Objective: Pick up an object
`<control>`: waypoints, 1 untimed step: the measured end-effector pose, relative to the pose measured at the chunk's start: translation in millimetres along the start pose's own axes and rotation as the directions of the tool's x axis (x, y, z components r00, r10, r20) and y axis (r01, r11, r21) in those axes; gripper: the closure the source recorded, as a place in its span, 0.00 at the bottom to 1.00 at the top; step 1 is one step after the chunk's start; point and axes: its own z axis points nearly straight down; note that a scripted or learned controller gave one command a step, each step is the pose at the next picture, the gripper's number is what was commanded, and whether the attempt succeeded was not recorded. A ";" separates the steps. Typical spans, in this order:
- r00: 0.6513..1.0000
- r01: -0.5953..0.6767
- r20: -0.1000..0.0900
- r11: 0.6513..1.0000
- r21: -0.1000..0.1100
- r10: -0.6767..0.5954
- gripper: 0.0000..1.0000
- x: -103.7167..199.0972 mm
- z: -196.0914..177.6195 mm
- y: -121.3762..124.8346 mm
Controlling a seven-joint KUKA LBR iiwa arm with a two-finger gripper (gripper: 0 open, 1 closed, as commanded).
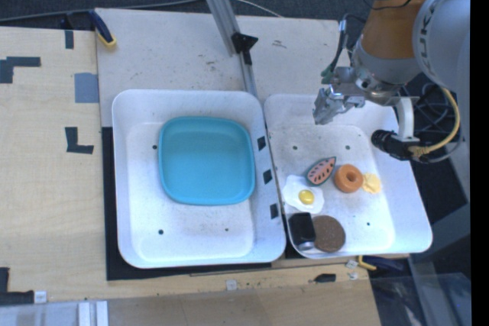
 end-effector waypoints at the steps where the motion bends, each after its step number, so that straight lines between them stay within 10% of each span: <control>1: 1.000 -0.001 0.000 1.000 0.001 0.001 1.00 52.7 9.6 -18.1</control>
